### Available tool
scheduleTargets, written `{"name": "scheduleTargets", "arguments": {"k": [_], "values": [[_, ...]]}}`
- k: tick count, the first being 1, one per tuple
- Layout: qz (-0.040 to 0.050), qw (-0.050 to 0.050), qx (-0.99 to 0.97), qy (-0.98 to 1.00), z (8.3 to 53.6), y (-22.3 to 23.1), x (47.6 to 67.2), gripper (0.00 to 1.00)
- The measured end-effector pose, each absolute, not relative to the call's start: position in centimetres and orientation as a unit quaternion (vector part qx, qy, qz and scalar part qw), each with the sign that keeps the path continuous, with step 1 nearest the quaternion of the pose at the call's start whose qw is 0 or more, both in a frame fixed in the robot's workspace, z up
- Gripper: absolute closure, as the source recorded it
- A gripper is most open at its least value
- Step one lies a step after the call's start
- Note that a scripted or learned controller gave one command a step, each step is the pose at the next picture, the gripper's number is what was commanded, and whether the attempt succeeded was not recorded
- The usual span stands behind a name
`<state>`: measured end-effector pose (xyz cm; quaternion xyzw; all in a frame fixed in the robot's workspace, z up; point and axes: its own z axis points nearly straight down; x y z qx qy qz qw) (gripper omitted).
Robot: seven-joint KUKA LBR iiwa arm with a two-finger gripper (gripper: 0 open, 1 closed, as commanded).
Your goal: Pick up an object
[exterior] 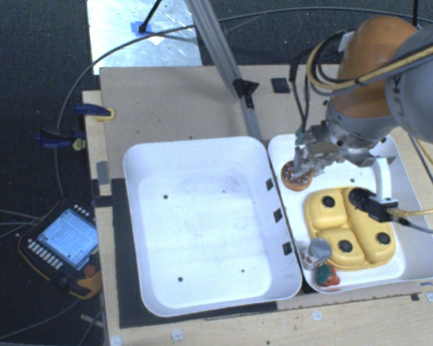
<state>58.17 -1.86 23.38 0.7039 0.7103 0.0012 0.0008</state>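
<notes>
Camera view from above the bench: the gripper point(300, 168) of the grey KUKA arm point(422, 96) hangs low in the upper left corner of the right bin point(427, 265), directly over a small round brown object point(297, 179) whose lower edge shows beneath the tool. The two appear to touch, but whether the gripper is apart, together or clamped on the object cannot be told from this slant. The brown object lies just beside the bin's left wall, the one it shares a seam with the left bin point(206, 229), and near the bin's far rim, so it is hemmed in on two sides. A strip of bare white floor separates it from a yellow moulded plastic piece point(331, 212) that takes up much of the right bin's middle and lower part. In the bin's lower left corner, next to the yellow piece, sit a small grey-topped item point(319, 249) and below it a small red-and-green item point(327, 275). The left bin presents a broad white floor. The arm enters from the right, its orange band point(371, 48) arched above the bin's far edge and the wrist bent down and leftward. Both bins rest on a tan bench point(166, 105).
</notes>
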Motion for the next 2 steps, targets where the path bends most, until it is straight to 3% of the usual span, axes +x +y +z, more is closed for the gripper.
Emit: {"name": "scheduleTargets", "arguments": {"k": [2], "values": [[0.0023,0.001,0.704,0.711,23.1,8.1,61.9,1.00]]}}
